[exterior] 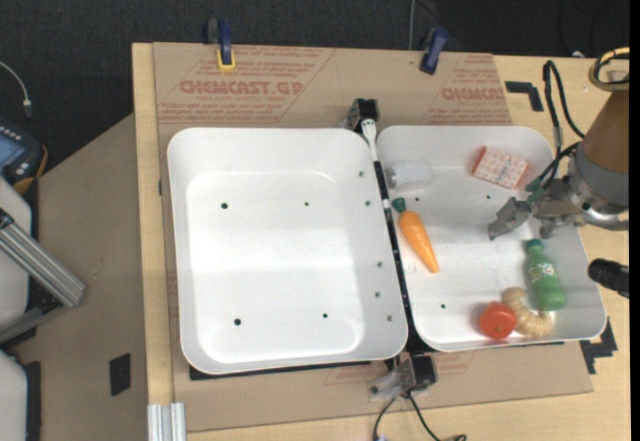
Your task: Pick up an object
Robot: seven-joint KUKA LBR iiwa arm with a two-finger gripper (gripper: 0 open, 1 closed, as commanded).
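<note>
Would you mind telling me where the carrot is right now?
The carrot lies in the right bin, close to its left wall by the divide between the bins, left of the green bottle and the gripper.

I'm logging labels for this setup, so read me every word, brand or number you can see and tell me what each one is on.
"CHEMCAST GP": red print on the brown board under the bins, upper left.
"CHEMCAST": the same red print, cut off, on the board's upper right.
Green bottle: its label is too small to read.
Pink patterned packet: print is too blurred to read.
</note>
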